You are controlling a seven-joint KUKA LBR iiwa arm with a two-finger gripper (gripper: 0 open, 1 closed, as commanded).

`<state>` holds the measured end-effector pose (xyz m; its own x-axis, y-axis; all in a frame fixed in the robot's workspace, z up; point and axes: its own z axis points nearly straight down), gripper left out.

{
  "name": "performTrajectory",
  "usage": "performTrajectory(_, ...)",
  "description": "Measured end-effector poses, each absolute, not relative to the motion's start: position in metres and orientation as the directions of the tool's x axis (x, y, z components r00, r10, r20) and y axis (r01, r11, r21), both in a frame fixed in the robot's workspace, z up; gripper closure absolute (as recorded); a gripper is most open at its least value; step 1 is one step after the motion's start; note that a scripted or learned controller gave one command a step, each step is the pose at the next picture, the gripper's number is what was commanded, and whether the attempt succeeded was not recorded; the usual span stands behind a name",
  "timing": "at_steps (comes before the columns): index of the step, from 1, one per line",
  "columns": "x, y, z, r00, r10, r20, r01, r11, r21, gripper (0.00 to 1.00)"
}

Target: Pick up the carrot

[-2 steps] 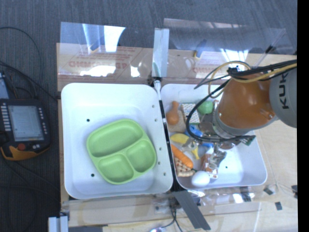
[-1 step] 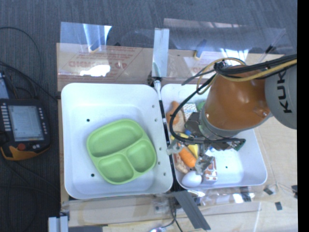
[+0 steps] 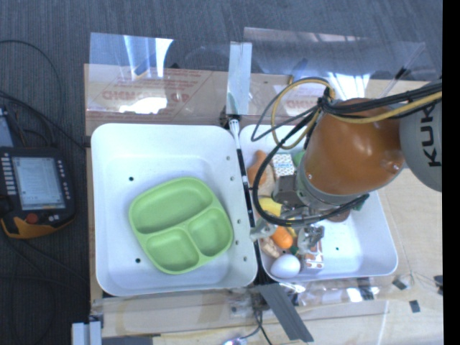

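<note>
Bench under dark carpeted floor carried two shallow white bins (image 3: 108,192), and low in the right bin the two-finger gripper (image 3: 305,237) hung beside the small orange carrot (image 3: 283,238), likely positioned for grasping, its closure impossible to tell.

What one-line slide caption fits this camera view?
Arm's gripper low in the right bin beside an orange carrot; green divided plate in the left bin.
</note>
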<state>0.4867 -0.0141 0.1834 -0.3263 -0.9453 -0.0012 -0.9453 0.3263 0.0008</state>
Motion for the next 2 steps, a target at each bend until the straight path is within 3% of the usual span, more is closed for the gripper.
performTrajectory(1,0.5,-0.076,0.183,0.212,-0.977,-0.004,-0.977,-0.212,0.002,0.0)
performTrajectory(2,0.499,-0.014,0.183,0.205,-0.979,-0.006,-0.979,-0.205,0.001,0.0)
